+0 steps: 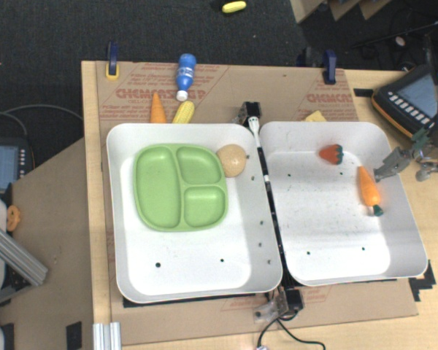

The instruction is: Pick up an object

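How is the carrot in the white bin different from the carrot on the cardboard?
The toy carrot in the right bin lies inside the tray, near the gripper; the toy carrot on the cardboard lies outside both bins, behind the left bin. The bin carrot slants, with its green end toward the front; the cardboard carrot points almost straight away from the bins, beside a yellow toy. Both are orange.

Divided plate (181,188) in left bin (131,268); carrot (369,188), strawberry (331,153) in right bin (336,261)
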Tool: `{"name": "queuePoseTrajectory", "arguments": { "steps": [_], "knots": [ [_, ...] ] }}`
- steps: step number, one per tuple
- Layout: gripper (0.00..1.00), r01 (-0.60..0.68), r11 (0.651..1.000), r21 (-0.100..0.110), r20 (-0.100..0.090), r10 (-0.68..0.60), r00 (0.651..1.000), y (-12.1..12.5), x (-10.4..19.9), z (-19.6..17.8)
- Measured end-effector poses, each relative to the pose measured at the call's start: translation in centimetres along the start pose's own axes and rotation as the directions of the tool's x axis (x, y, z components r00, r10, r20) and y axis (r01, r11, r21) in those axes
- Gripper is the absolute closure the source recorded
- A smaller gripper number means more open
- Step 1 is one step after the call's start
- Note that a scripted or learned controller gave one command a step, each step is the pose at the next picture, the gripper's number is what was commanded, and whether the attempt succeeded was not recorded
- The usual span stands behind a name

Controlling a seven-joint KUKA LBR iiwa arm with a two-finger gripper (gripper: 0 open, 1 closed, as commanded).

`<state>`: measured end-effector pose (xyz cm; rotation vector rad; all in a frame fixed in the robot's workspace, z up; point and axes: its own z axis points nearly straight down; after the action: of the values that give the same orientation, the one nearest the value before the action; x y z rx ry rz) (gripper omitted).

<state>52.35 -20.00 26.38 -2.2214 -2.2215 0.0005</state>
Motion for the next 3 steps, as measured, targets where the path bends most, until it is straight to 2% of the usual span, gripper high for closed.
{"name": "queuePoseTrajectory", "arguments": {
  "steps": [1, 2, 3],
  "knots": [
    [0.00, 0.001, 1.000, 0.007, -0.002, -0.001, 1.000, 4.5, -2.4, 11.8],
    [0.00, 0.006, 1.000, -0.003, -0.001, -0.006, 1.000, 9.7, 0.9, 18.3],
    [0.00, 0.005, 1.000, -0.006, 0.001, -0.005, 1.000, 14.6, 3.3, 17.8]
  ]
}}
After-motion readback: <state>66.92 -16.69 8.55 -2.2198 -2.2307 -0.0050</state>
